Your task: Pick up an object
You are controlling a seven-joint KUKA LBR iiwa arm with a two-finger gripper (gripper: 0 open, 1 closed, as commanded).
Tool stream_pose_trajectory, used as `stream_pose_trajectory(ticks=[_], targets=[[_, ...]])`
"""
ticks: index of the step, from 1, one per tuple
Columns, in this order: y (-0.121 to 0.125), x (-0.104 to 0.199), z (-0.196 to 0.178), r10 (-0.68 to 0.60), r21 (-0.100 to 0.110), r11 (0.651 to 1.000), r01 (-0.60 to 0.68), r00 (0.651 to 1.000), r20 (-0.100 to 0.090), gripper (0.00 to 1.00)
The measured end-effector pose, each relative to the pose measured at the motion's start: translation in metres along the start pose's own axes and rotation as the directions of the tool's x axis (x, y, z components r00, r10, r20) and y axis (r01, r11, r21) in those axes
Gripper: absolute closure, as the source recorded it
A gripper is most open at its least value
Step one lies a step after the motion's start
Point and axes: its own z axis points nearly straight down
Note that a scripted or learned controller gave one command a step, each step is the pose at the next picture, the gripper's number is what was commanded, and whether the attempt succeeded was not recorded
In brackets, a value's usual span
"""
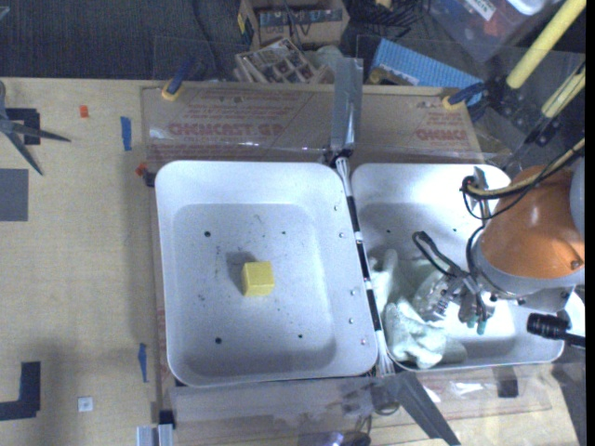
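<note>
Hovering over a white cloth (416,334) (crumpled), the claw (444,303), grip state unclear

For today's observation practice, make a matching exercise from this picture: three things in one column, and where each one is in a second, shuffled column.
Things:
1. yellow block
2. white cloth
3. end effector

Places:
A. low in the right bin, just above the cloth
B. middle of the left bin
C. near corner of the right bin

Pairs: 1-B, 2-C, 3-A
</note>
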Motion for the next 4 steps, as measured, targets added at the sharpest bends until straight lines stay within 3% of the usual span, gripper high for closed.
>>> stream_pose_trajectory(ticks=[1, 2, 3, 4], targets=[[0.004, -0.001, -0.032, -0.461, -0.004, 0.888, 0.461, 0.888, -0.010, 1.00], [-0.002, 0.001, -0.095, -0.151, 0.001, 0.989, 0.151, 0.988, -0.011, 1.00], [0.013, 0.010, -0.001, 0.120, 0.001, 0.993, -0.120, 0.993, -0.004, 1.00], [0.012, 0.011, -0.018, -0.180, 0.001, 0.984, 0.180, 0.984, -0.011, 1.00]])
